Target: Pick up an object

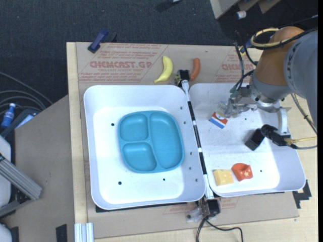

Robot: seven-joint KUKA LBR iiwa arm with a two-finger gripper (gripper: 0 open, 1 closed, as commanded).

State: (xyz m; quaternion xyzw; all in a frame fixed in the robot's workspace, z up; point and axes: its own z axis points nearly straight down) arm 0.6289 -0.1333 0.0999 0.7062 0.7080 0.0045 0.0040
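In the right bin (287,183) lie three small objects. A red, white and blue piece (218,120) rests in the upper left part. Near the front edge, a yellow block (222,177) lies beside a red-orange piece (243,171). My gripper (229,108) hangs low over the right bin, just above and to the right of the red, white and blue piece, close to it or touching it. The grey arm with its orange band reaches in from the upper right.
The left bin (101,180) holds a blue divided plate (150,140). A yellow banana (164,69) and an orange sausage-shaped toy (195,68) lie on the bench behind the bins. A dark divider (196,135) runs between the bins.
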